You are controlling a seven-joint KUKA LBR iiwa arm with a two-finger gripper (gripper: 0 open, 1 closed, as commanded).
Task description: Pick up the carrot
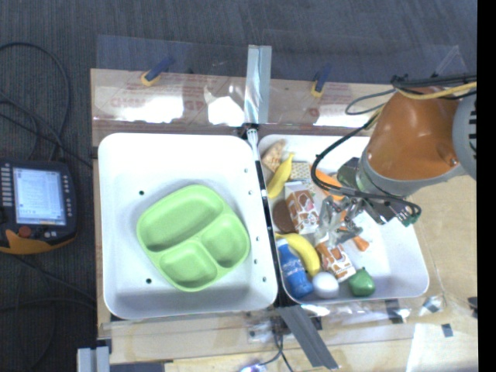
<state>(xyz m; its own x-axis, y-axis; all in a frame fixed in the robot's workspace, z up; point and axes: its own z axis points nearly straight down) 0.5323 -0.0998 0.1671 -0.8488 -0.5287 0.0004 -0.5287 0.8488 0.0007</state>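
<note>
camera view | gripper [339, 222] metal, jaw state cannot tell, above right bin [403, 273] clutter | carrot [328, 180] slim orange taper, just up-left of gripper, partly hidden | left bin [124, 169]: 1 green 3-part tray [194, 235]

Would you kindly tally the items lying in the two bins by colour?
Green: 2, the tray and a small green piece
Yellow: 2, bananas
Orange: 1, the carrot
Blue: 1, a bottle
White: 1, an egg
Total: 7
</note>
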